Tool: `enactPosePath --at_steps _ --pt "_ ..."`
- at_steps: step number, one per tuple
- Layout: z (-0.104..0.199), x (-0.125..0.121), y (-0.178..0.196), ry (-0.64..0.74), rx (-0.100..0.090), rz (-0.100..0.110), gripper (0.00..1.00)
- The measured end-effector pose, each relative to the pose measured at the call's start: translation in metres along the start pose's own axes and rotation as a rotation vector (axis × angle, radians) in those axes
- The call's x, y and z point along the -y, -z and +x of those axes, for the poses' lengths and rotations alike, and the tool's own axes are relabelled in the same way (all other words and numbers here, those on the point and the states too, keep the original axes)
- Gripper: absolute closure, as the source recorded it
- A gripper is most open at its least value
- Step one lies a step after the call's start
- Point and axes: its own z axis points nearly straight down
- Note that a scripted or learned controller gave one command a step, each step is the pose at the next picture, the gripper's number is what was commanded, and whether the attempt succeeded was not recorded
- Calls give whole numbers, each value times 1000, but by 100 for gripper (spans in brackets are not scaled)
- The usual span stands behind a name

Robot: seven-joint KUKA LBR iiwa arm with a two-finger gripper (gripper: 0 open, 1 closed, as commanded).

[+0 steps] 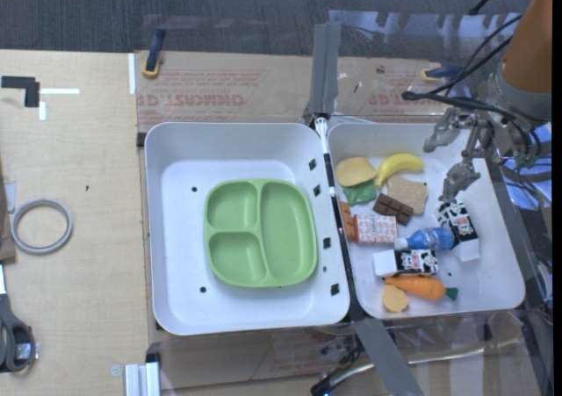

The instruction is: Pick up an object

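Just below the open, empty fingers (458, 160) lies the cow-print carton (457, 221).

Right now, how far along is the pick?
Done: the arm has reached over the right bin; the gripper hangs above its back right part, near the cow-print carton. In hand: nothing visible between the fingers. Left: descend, close on an item, lift. Banana, carrot and the other toys lie in the bin; the green tray sits in the left bin.
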Motion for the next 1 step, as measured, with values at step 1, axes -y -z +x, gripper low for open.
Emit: enactPosePath --at_steps 1 --pt "-39 41 -156 -18 3 1 0"
